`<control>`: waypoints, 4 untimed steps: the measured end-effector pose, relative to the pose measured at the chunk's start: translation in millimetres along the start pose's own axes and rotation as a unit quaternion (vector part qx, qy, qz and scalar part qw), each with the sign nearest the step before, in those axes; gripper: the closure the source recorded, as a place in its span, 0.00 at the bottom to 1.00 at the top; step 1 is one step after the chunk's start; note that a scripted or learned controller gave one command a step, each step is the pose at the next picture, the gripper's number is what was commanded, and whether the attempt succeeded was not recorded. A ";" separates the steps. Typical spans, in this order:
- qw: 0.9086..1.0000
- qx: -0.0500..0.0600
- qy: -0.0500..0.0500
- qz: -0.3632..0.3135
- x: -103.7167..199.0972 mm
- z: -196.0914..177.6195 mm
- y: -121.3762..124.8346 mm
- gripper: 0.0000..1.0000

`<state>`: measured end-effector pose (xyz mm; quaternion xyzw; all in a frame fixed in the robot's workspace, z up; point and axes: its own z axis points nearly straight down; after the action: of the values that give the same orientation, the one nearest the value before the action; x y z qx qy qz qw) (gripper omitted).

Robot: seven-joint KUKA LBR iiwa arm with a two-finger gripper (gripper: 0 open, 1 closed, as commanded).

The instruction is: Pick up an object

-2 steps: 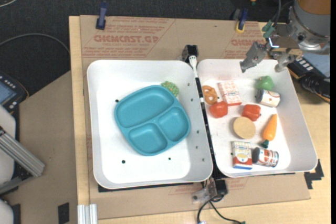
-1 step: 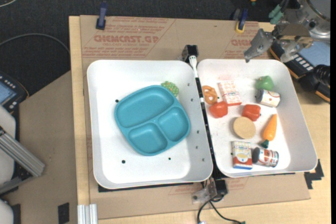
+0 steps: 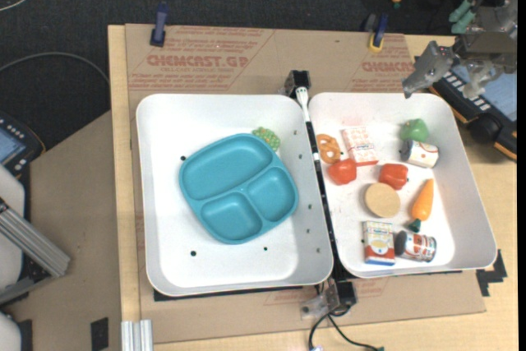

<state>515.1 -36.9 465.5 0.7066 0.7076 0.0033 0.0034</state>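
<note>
The gripper [image 3: 421, 71] is hovering at one o'clock of the right bin [image 3: 475, 201], off the toys; I cannot tell how its fingers are standing.

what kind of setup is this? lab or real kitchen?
Most likely a robotics lab, not a kitchen. Two white bins sit on a board clamped to the bench, the food in the right bin looks like toys, and cables run over dark carpet.

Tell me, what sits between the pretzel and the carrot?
In the camera view, a red pepper lies between the pretzel and the carrot, with a red tomato beside the pretzel.
</note>
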 end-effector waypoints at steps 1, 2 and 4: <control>1.000 0.008 0.000 0.004 -55.6 64.8 -0.8 0.00; 1.000 0.002 -0.001 0.001 -52.7 50.3 0.9 1.00; 1.000 0.011 0.001 -0.001 64.1 205.1 -26.7 1.00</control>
<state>490.2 27.1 260.1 0.7059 0.7082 -0.0042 -0.0051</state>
